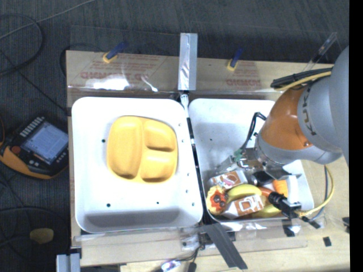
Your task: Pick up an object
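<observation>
While the bench (85,67) is covered in taped plastic sheeting and stands on dark carpet (34,16), two white bins are set side by side. A yellow divided tray (142,148) is held in the left bin (91,208). A banana (245,192) and snack packets (227,180) are heaped in the right bin (215,123), where the gripper (253,169) is lowered; whether it is parted or closed cannot be told.

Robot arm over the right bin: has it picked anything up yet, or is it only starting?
Nothing looks picked up yet. The arm is bent low over the right bin, its wrist down among the pile there: a banana and snack packets lie in the bin's near corner. Whether it grips any is hidden. The yellow tray sits untouched in the left bin. The lift remains.
</observation>
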Controlling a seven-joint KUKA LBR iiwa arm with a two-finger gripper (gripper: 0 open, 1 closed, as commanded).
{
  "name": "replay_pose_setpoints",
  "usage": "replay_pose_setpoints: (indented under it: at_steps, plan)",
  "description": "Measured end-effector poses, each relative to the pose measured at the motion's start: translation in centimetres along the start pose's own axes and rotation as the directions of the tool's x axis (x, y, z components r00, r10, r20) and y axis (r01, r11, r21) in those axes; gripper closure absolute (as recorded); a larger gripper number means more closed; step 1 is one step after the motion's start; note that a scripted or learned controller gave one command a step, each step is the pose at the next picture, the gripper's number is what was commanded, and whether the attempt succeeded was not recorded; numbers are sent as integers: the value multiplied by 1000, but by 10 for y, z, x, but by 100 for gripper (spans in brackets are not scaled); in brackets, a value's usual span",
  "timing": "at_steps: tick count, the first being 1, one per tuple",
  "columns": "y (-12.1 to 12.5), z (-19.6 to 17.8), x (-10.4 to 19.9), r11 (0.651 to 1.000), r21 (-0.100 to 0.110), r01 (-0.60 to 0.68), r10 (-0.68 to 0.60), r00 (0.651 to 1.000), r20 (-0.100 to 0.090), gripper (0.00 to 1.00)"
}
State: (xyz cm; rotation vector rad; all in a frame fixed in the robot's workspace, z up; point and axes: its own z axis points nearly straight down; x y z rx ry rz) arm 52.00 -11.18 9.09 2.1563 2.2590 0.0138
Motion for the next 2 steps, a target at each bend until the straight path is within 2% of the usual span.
replay_pose_setpoints:
  at_steps: [1, 2]
  plan:
    - [1, -9, 1, 1000, 0, 0, 0, 1000, -3, 100]
    - [31, -92, 49, 956, 23, -292, 292, 956, 3, 100]
